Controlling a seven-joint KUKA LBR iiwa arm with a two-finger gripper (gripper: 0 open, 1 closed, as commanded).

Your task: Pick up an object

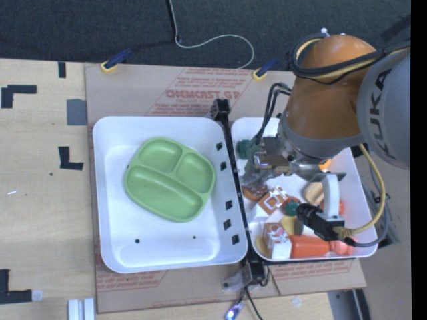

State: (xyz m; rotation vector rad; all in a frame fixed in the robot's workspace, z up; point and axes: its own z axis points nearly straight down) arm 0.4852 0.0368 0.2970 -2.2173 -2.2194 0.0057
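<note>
Behind bins, cardboard (pixel 200 89) reads "CHEMCAST GP".

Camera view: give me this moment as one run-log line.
arm: over right bin | gripper: low at its left side, grasp unclear | green plate: left bin | clutter: right bin

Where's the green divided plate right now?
The green divided plate lies in the left bin, toward its upper middle, across the divider from the cluttered right bin where the gripper is.
</note>
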